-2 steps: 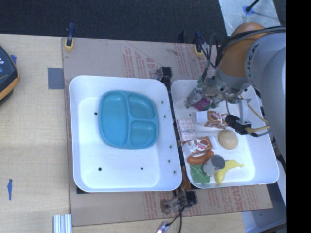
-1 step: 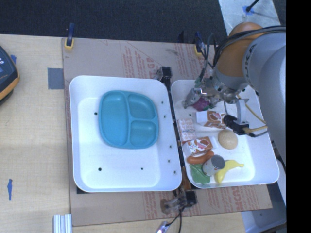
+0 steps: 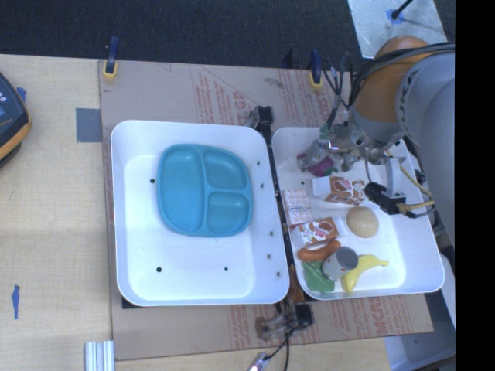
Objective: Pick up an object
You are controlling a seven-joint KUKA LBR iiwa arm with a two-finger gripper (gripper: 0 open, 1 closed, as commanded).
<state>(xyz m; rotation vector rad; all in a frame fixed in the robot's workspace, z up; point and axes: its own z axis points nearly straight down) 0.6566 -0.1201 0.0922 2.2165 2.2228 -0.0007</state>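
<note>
One arm (image 3: pixel 402 91) bends low, seemingly over purple toy (image 3: pixel 319 161).

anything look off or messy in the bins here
Nothing is spilled or broken. The right bin is crowded: banana, round bun and packets lie jumbled together. The blue plate lies flat in the left bin.

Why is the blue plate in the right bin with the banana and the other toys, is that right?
Not quite. The camera view shows the blue plate in the left bin. The banana and the other toys are in the right bin.
</note>
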